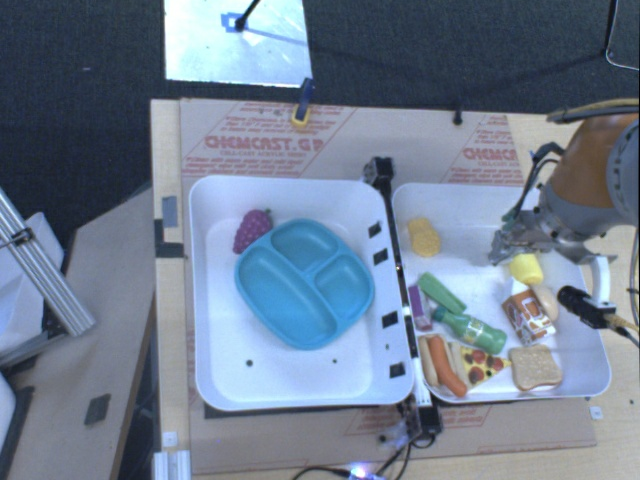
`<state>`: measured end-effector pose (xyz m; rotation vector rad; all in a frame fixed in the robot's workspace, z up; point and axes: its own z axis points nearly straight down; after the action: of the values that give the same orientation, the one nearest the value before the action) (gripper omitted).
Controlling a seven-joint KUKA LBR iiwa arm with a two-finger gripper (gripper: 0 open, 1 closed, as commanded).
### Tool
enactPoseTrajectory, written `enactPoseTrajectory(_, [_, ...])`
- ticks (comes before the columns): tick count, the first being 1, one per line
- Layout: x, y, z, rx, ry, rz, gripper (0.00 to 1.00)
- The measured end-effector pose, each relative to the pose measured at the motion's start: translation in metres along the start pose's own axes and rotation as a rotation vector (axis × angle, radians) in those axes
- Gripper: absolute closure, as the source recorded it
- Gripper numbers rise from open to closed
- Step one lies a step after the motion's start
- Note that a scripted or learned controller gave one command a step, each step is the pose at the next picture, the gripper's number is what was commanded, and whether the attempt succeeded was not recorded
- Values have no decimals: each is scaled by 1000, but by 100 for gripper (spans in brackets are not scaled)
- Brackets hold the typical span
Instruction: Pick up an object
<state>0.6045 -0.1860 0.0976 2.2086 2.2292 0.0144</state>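
Plainly, the yellow lemon point(526, 267) is found just at five o'clock of the gripper point(512, 240), whose spread cannot be told.

— State arm position.
— My arm point(598, 173) enters from the right edge of the camera view. The orange band sits uppermost, with the grey wrist section directly below it.
— State wrist attitude.
— My wrist slants down and to the left.
— State gripper position.
— My gripper point(508, 243) sits at the lower left end of the wrist, pointing downward.
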Motion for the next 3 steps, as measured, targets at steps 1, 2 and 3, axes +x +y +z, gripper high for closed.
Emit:
enactPoseTrajectory(1, [-3, -5, -47, 4, -6, 7, 100])
enactPoseTrajectory(2, [-11, 4, -97, 2, -7, 5, 100])
enactPoseTrajectory(3, [-11, 5, -129, 3, -6, 4, 100])
